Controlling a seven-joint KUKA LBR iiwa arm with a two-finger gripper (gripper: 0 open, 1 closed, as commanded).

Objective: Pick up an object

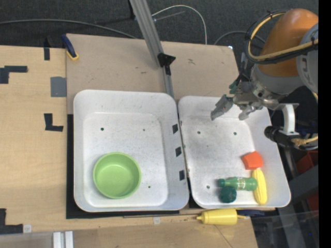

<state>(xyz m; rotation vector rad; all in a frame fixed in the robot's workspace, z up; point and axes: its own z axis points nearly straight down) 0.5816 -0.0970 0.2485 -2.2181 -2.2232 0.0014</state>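
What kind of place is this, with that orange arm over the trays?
Probably a robotics lab test bench: a robot arm with a claw reaches over two white bins, with toy-like practice items such as a green bowl.

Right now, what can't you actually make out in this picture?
- The arm: cut off by the right edge.
- The dark teal object: too small to identify, partly under the green bottle.
- The tool: blurred.
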